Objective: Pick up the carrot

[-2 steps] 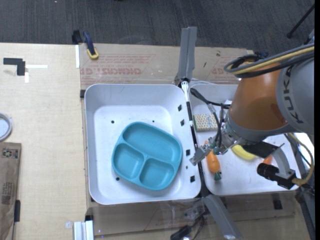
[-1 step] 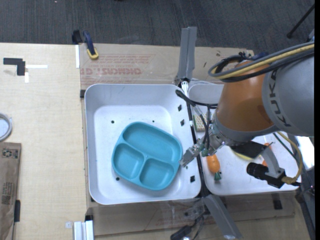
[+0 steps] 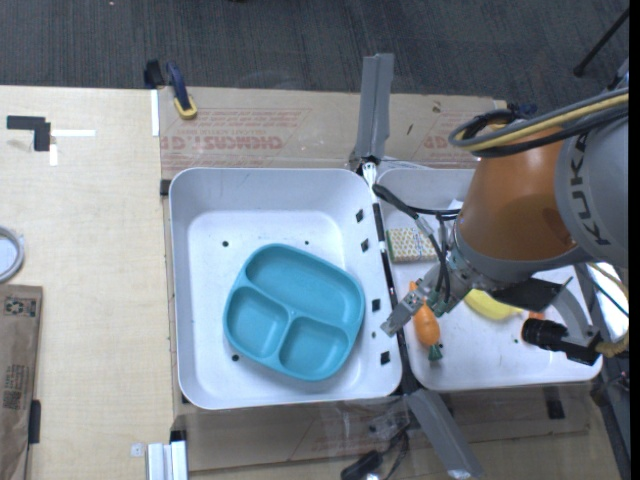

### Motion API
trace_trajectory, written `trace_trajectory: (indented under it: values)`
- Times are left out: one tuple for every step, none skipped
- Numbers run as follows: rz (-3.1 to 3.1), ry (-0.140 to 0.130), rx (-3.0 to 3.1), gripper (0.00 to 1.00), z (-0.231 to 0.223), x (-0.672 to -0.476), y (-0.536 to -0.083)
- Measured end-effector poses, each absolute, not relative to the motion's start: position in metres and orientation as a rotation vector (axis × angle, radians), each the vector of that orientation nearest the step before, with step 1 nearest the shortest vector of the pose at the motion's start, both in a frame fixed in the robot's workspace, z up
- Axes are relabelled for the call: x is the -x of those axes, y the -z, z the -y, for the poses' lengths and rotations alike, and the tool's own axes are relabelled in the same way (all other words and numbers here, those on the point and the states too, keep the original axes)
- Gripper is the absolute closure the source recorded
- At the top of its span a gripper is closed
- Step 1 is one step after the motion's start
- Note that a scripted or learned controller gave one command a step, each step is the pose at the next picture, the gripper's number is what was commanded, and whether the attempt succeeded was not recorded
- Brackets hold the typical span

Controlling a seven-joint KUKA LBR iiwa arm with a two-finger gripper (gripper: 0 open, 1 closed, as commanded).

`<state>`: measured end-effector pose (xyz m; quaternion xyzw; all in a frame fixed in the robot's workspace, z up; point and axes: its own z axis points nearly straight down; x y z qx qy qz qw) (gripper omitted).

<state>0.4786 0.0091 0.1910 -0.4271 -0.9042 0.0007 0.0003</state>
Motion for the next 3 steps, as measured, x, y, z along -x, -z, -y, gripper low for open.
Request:
trace_trajectory:
  values:
    - [2.877,-0.003,1.259,0.0,-0.034,-0.478,-0.191]
    - [2.908,-0.003,1.185,0.0,-0.041,-0.478,-0.191]
    - [2.919,-0.003,1.159,0.0,-0.03,-0.478,-0.191]
